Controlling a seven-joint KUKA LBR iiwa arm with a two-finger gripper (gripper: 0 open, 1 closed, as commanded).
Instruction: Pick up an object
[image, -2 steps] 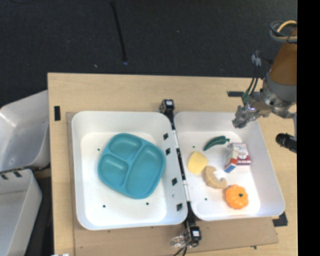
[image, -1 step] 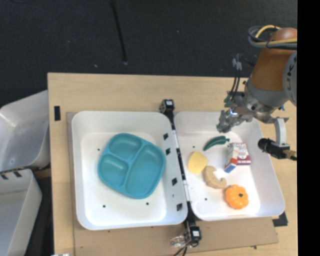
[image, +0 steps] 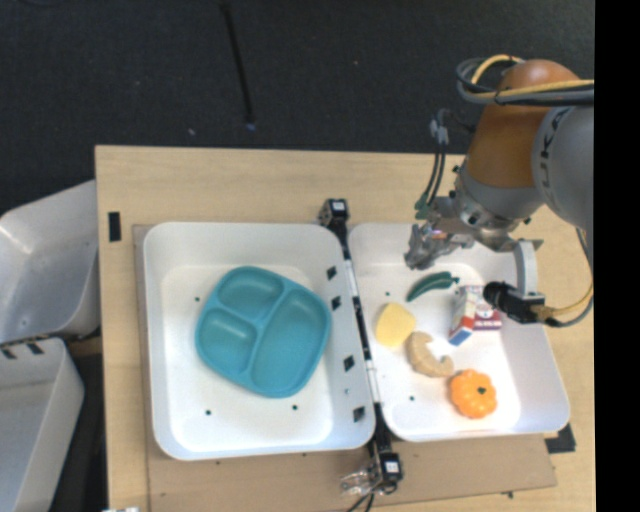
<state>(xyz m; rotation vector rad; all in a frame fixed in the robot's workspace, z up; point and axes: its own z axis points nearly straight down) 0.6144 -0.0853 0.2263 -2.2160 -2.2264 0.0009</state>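
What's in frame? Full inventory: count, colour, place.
bench: 1, light wood, under both bins
bins: 2, white, side by side; left bin, right bin
tray: 1, teal, sectioned, in left bin
pepper: 1, green, right bin, upper middle, just below the gripper
lemon: 1, yellow, right bin, near the divider
carton: 1, white with red and blue, right bin, right of lemon
pastry: 1, tan, curved, right bin, below lemon
pumpkin: 1, orange, right bin, near front
arm: 1, grey with orange band, in from right
gripper: 1, over the back of the right bin
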